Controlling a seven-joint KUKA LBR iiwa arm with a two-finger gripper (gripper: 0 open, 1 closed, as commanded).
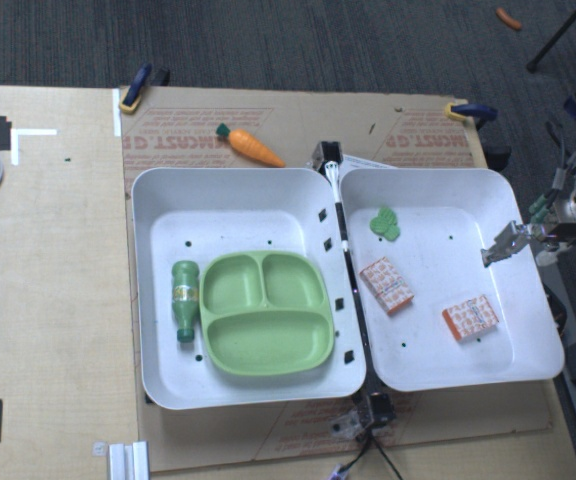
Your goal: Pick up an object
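Orange-and-white carton (470, 318) flat in the right bin (528, 368), beneath fingers (499, 247) of uncertain spread.

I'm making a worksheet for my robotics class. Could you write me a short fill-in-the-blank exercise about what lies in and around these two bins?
1. The green divided plate lies in the ____ bin.
2. The green bottle lies on the plate's ____ side.
3. The right bin holds ____ small orange boxes.
4. The toy carrot lies ____ both bins.

Missing words: left; left; two; outside
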